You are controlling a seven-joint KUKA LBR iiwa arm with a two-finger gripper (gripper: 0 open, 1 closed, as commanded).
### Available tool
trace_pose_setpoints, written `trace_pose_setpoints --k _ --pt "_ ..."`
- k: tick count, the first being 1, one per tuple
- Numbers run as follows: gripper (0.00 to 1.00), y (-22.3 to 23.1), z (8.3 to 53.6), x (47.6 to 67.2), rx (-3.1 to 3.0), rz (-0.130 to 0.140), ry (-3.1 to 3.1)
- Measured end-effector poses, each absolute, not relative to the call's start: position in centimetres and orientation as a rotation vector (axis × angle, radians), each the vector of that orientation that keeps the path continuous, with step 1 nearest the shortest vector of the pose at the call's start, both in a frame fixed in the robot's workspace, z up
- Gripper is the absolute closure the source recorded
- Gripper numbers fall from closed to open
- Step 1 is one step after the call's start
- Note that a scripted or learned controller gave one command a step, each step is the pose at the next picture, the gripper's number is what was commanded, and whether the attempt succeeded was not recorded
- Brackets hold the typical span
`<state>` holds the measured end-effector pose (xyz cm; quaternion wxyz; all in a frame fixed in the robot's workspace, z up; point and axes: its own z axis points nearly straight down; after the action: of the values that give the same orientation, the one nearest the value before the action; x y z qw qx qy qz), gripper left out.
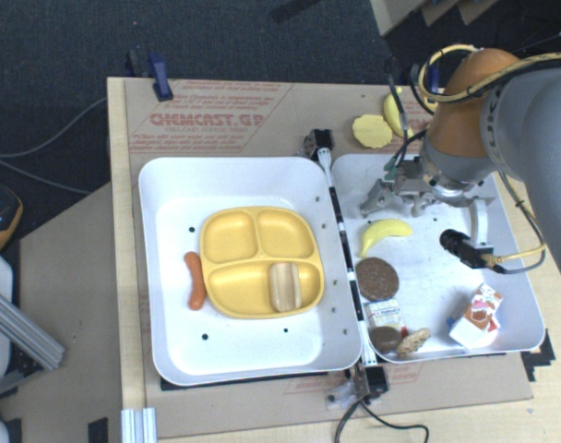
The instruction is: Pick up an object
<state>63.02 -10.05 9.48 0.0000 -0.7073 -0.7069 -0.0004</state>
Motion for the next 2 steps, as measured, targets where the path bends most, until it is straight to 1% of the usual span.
trace_pose_setpoints --k 1,2 --pt "0.00 -9.6 8.4 57.3 -2.220 0.005 -2.215" --pt "0.00 -11.8 8.5 54.1 -2.223 0.003 -2.216"
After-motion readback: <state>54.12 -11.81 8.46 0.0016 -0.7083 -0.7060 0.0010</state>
